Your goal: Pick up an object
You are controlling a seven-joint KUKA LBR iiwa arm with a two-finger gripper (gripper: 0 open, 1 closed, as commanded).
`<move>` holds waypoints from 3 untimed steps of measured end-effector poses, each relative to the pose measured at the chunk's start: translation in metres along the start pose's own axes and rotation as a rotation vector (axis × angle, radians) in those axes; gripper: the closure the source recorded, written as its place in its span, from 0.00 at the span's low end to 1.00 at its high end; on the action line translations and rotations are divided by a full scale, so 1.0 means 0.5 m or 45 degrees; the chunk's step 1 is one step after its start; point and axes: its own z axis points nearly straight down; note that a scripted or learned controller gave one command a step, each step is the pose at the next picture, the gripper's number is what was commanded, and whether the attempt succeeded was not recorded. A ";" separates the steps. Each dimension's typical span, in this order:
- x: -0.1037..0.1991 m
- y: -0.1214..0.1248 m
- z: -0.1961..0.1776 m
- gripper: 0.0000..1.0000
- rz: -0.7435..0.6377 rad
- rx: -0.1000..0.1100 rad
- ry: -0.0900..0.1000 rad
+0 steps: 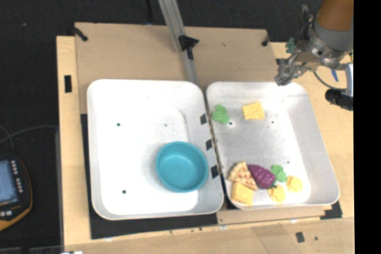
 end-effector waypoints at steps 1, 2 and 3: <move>0.116 -0.012 -0.017 1.00 0.000 0.003 0.002; 0.212 -0.035 -0.033 1.00 0.004 0.004 0.002; 0.313 -0.051 -0.044 1.00 0.005 0.005 0.002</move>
